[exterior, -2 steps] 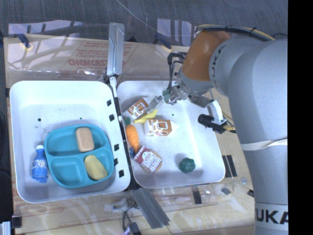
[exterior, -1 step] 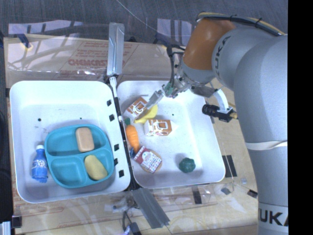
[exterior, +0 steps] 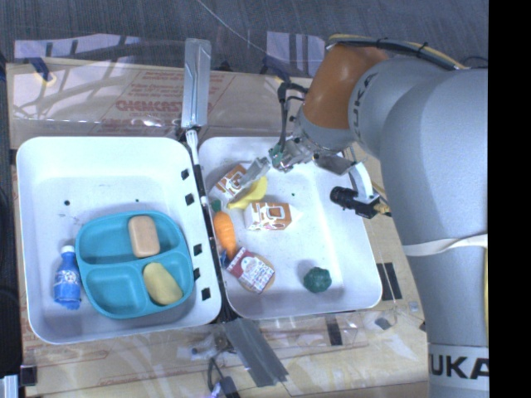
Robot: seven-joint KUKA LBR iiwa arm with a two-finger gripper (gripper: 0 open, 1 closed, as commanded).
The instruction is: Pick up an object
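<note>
The arm comes in from the right and bends down over the right bin [exterior: 357, 222], its orange band sitting high above the bin's far edge. The fingers [exterior: 259, 171] reach toward the bin's far left corner, and from here I cannot tell whether they are released or clenched; the tips are too small and blurred against the clutter.

Taking the right bin as the landmark: a yellow banana [exterior: 251, 194] lies in its far left part, right under and just beside the fingers, close enough that contact can't be ruled in or out. Tucked against the banana, nearer the bin's left wall, is a small orange-and-white packet [exterior: 230, 179]. A second printed packet [exterior: 270, 215] lies just toward the bin's middle from the banana. An orange carrot [exterior: 225, 231] rests along the left wall, and a red-and-white packet [exterior: 251, 271] sits at the near left. A dark green ball-like thing [exterior: 317, 279] lies alone near the front, well apart from the fingers.

Left of the right bin stands the left bin [exterior: 50, 172], holding a blue divided tray [exterior: 104, 243] with a tan block [exterior: 144, 236] and a yellow lump [exterior: 163, 282] in separate compartments, and a blue bottle [exterior: 66, 278] just beside the tray. Both bins rest on the desk [exterior: 124, 363].
</note>
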